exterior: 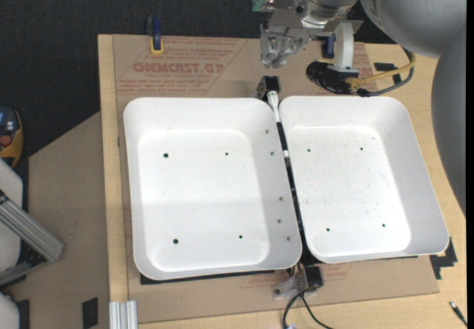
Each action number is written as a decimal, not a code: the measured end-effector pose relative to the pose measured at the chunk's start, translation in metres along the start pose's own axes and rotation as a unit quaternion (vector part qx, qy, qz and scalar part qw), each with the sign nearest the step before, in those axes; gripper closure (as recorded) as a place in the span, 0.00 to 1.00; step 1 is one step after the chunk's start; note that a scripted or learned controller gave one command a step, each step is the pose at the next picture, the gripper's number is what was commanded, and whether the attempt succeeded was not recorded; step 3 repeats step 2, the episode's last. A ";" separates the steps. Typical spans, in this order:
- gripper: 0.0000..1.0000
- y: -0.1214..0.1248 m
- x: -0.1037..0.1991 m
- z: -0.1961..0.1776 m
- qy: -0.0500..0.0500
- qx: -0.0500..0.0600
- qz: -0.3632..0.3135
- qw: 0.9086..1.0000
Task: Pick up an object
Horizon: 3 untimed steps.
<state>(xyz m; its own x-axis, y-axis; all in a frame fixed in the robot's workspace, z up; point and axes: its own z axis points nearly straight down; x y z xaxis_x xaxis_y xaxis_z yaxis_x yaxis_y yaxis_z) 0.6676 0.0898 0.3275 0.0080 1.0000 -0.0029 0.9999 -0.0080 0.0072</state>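
We see the gripper (pixel 278 53) hanging near the far edge of the desk (pixel 185 61), beyond both bins; whether its jaws are wide or narrow, we cannot tell. We count two white bins: left bin (pixel 137 172), right bin (pixel 422 187). We find no object to pick, so a descent risks closing on nothing.

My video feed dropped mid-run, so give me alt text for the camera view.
The pincer hangs above the bench's far edge, behind the seam between the left bin and right bin. Both white bins sit side by side on a brown board.
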 end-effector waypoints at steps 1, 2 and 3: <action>1.00 -0.012 0.067 0.081 0.002 0.008 -0.007 1.000; 1.00 -0.016 0.034 0.029 0.001 0.001 -0.002 1.000; 1.00 -0.016 0.034 0.029 0.001 0.001 -0.002 1.000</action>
